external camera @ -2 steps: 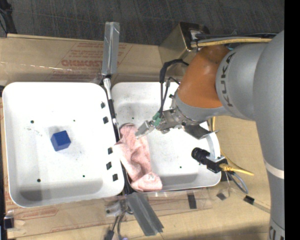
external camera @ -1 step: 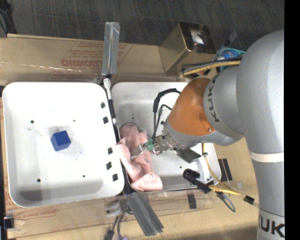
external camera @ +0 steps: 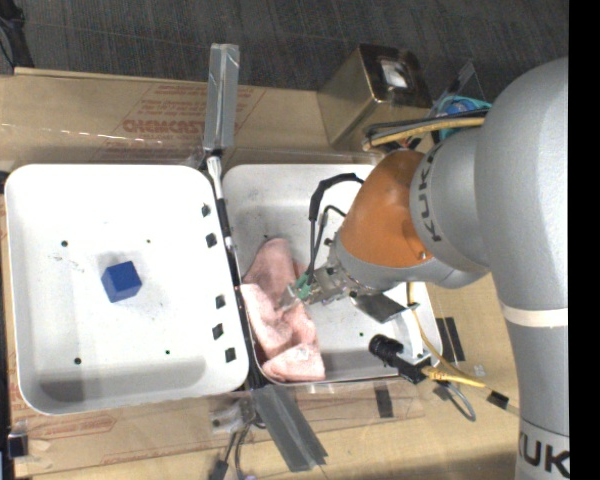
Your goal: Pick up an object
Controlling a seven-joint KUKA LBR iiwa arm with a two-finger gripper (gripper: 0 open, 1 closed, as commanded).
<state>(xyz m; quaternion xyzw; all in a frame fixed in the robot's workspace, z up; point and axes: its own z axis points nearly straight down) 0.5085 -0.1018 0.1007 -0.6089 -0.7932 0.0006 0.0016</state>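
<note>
A pink soft thing (external camera: 276, 313), crumpled like cloth or plush, lies along the left wall of the right bin (external camera: 280, 183). My gripper (external camera: 304, 289) hangs low over its right edge, at or just above the pink surface; whether it touches is hard to tell. The grey arm with its orange band (external camera: 385, 218) covers much of the right bin. A small blue cube (external camera: 121, 280) sits alone on the floor of the left bin (external camera: 40, 198), far from the gripper.
A grey divider bar (external camera: 220, 98) runs between the two bins. A tan box (external camera: 375, 88) stands behind the right bin. Cardboard lies under the bins, with tape marks at the front right.
</note>
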